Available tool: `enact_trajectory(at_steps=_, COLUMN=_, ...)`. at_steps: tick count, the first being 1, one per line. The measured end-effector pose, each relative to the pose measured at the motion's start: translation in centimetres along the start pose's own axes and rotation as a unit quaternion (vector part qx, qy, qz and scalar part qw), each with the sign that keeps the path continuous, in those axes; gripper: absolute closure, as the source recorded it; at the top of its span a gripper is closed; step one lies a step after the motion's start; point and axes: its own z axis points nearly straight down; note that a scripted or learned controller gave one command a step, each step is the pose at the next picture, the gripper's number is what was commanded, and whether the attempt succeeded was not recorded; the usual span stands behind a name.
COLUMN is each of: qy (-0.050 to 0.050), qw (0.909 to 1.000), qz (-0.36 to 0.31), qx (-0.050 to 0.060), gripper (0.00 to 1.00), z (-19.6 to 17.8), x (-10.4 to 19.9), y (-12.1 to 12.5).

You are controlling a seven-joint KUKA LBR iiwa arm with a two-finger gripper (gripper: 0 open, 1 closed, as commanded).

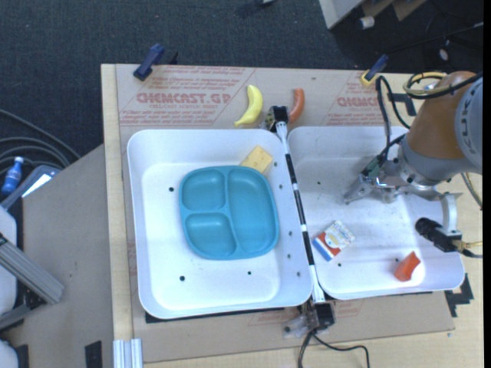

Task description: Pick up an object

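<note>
A single camera sits above the desk (192, 90) and looks down on it at a slant, so the far edge lies toward the top of the frame and the near edge toward the bottom. It stands far enough back to take in both white bins whole, the left bin (149, 228) and the right bin (360, 282) side by side, along with the brown board beneath them and a strip of dark floor (92, 21) beyond the desk. The arm (445, 129) enters from the right side of the frame, reaching over the right bin.
</note>
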Motion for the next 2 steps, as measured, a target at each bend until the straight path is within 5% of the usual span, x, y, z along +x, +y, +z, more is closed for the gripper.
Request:
enact_trajectory(at_steps=1, qy=-0.001, qw=1.0, qz=0.0, qx=-0.002, gripper=0.0, z=-0.1, x=-4.1, y=6.9)
enact_trajectory(at_steps=2, qy=-0.002, qw=1.0, qz=-0.001, qx=-0.003, gripper=1.0, z=-1.1, x=-4.1, y=6.9)
